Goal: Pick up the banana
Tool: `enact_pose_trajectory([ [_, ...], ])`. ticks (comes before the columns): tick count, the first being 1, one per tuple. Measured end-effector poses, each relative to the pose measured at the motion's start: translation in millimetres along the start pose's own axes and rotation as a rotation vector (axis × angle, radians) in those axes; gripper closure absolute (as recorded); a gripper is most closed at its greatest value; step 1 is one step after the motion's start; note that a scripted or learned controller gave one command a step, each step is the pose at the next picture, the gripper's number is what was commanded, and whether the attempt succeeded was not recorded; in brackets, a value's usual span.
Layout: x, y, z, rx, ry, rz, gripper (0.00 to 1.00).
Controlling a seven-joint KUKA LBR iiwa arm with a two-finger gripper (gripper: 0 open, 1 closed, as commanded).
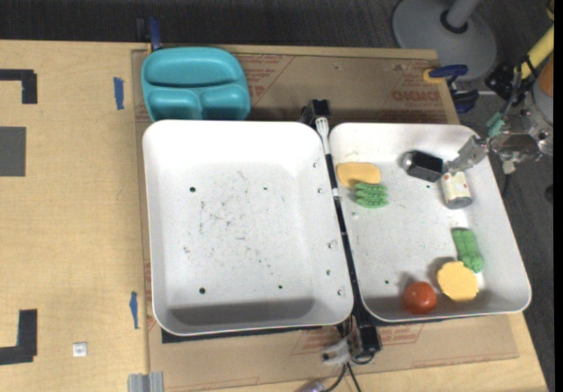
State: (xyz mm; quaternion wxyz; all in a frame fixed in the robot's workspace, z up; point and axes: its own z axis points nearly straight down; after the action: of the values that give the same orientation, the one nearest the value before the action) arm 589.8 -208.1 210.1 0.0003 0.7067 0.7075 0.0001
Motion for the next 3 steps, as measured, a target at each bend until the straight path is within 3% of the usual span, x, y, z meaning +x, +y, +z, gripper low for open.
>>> enact_pose_trajectory([
  [1,37,-54,110,0.005,0.002,0.472,0.0],
  [2,109,-89,124,0.0,0.002,0.477,0.0],
  [3,78,-110,55,0.0,0.0,0.287,0.0],
])
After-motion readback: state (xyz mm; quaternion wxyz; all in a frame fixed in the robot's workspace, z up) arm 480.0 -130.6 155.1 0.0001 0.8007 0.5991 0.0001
